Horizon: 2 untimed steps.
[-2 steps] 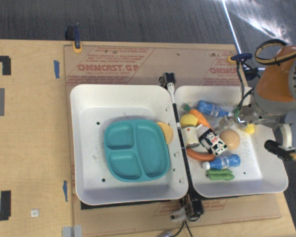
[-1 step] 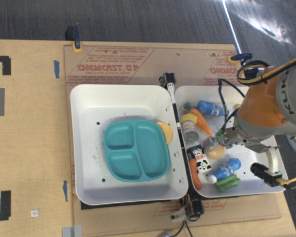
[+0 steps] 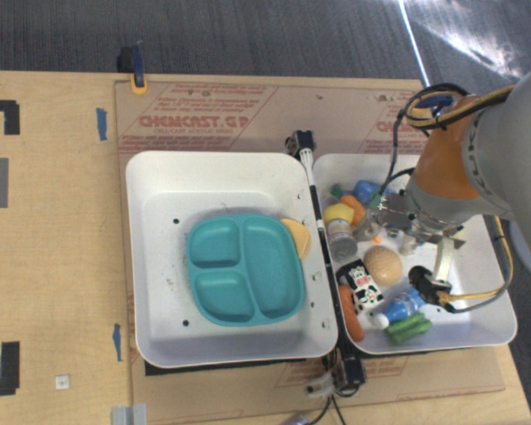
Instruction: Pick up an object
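My gripper hangs over the middle of the right bin, below the arm's orange band. A beige egg-shaped object lies just left of it. A black-and-white toy and an orange carrot lie by the bin's left wall. A blue object and a green one rest near the front. A yellow object, an orange one and a blue one sit at the back left. I see nothing held by the gripper.
The left bin holds a teal divided plate with a yellow piece at its right edge. A black-tipped rod lies along the divide between the bins. A yellow cable loops by the gripper.
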Each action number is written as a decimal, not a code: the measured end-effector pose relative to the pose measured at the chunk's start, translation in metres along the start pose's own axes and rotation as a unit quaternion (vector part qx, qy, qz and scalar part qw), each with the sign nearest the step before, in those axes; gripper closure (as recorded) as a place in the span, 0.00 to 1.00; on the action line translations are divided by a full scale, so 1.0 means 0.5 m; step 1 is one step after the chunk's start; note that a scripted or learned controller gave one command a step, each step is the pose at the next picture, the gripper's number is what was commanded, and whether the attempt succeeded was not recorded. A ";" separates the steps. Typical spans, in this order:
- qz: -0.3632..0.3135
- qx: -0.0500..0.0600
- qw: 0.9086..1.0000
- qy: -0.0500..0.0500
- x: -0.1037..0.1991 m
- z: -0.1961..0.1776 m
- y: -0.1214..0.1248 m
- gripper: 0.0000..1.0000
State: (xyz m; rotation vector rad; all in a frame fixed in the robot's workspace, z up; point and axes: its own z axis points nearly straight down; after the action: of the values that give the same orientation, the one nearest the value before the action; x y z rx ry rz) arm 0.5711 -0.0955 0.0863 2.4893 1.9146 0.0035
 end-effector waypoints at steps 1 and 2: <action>0.000 -0.002 1.000 0.000 0.000 -0.022 0.002 1.00; 0.000 -0.002 1.000 0.000 0.000 -0.022 0.002 0.00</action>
State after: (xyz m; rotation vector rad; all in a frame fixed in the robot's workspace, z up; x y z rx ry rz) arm 0.5720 -0.0957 0.0971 2.4862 1.9138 0.0060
